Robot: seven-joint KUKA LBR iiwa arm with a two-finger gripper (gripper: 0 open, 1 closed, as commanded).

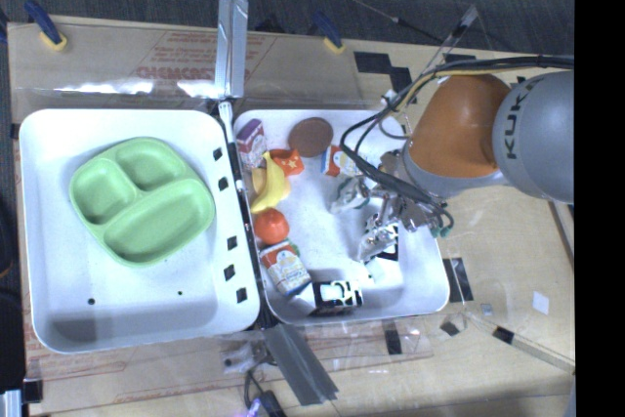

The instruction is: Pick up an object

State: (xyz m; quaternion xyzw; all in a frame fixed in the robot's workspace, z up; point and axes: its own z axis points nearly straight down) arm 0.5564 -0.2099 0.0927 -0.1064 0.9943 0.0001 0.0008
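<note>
surface: tan tabletop (pixel 508 288), dark carpet behind | end effector (pixel 376 234): low inside right bin (pixel 430 283), finger state unreadable

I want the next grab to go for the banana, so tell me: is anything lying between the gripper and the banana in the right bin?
Nothing visible does. The gripper sits toward the right of the right bin; the banana lies by the left wall, with bare white floor between them. An orange ball touches the banana's lower end.
</note>
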